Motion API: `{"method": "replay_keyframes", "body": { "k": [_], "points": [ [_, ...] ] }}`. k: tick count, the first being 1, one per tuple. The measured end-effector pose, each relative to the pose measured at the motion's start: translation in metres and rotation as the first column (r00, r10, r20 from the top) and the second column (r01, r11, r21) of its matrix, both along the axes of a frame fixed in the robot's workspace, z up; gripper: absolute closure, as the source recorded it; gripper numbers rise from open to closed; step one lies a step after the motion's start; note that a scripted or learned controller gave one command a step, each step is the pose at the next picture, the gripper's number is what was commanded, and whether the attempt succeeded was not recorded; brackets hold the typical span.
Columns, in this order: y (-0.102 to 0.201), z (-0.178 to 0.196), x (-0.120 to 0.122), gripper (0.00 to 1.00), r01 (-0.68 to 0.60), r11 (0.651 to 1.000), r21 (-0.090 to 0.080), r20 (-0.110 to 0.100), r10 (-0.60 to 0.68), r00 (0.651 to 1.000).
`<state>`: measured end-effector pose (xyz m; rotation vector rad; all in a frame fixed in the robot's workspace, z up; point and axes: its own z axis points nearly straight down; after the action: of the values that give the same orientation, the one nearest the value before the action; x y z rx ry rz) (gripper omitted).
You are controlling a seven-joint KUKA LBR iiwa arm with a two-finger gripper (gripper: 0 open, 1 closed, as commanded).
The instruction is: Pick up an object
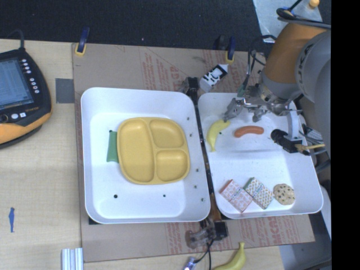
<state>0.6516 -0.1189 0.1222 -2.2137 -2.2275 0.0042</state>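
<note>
My gripper [245, 112] hangs over the far part of the right bin [301, 207], its two fingers spread open with nothing between them. Just below and between them lies an orange-red sausage [248, 131]. A yellow banana [215, 133] lies to the left of the sausage, near the left finger. Along the bin's front edge sit a pink wafer packet [235, 195], a green patterned packet [258, 193] and a round cookie [284, 194].
The left bin [95, 167] holds a yellow divided plate [153, 149] with a green thing [112, 147] sticking out from under its left side. A tablet pendant [19, 94] lies on the bench at far left. Another banana [233, 259] lies on the bench below the bins.
</note>
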Motion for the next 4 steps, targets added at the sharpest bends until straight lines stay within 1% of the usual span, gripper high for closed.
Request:
{"method": "replay_keyframes", "body": {
  "k": [1, 2, 3, 4],
  "points": [
    [0.003, -0.031, -0.088, 0.00, 0.001, 1.000, 0.001, -0.004, -0.001, 1.000],
    [-0.075, 0.014, -0.033, 0.00, 0.004, 1.000, 0.000, 0.001, -0.004, 1.000],
    [-0.030, -0.006, -0.076, 0.00, 0.001, 1.000, 0.001, -0.002, -0.001, 1.000],
    [-0.031, -0.017, -0.002, 0.00, 0.003, 1.000, 0.002, 0.001, -0.003, 1.000]
  ]
}}
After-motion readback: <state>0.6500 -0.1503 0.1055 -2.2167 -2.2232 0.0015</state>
